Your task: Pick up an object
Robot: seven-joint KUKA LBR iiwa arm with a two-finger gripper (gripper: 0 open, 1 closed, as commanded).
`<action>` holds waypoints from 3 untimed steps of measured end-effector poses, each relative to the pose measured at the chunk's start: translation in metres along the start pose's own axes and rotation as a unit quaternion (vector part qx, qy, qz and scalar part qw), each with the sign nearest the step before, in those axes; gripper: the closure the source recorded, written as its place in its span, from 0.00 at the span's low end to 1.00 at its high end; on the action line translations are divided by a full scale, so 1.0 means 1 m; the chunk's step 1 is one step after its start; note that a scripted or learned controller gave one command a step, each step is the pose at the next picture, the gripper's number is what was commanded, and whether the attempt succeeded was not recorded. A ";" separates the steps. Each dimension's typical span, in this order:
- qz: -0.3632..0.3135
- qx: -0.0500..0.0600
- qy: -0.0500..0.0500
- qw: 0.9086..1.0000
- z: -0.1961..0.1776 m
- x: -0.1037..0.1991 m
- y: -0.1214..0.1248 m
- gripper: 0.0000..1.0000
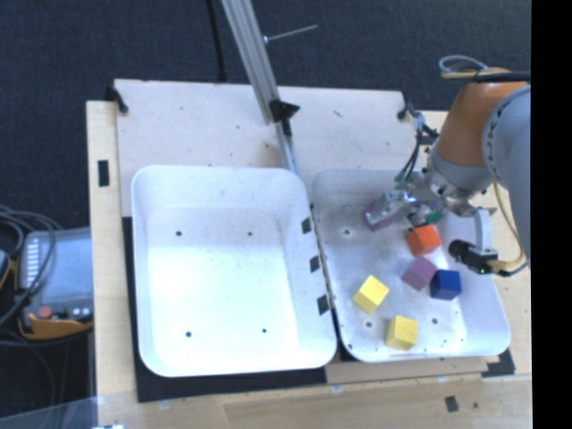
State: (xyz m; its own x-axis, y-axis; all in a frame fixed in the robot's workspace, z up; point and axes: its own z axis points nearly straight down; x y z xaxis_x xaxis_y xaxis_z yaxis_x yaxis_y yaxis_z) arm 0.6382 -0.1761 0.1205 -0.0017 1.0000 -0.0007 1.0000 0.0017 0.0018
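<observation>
In the right bin (357,195) lie several small blocks: an orange one (424,239), a purple one (417,273), a blue one (445,283) and two yellow ones (371,293) (401,332). My gripper (380,214) hangs low over the upper middle of this bin, reaching leftward from the orange-banded wrist. It sits just left of and above the orange block, with nothing seen between its fingers. From this angle the fingers' spread is unclear.
The left bin (223,266) lies beside the right one, their rims meeting at the centre. A slanted aluminium post (255,47) rises behind the bins. Cables hang at the wrist (478,257) near the right bin's right rim.
</observation>
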 end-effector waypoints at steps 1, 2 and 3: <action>0.000 -0.001 -0.001 1.000 -0.010 -0.002 0.000 1.00; 0.001 -0.002 -0.001 1.000 -0.055 -0.007 0.000 1.00; -0.001 -0.003 -0.001 1.000 -0.118 -0.003 0.005 1.00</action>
State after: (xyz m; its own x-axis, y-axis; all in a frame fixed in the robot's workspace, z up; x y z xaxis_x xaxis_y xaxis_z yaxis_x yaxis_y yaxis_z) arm 0.6427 -0.1786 0.2387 -0.0045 1.0000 -0.0029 1.0000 0.0045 0.0087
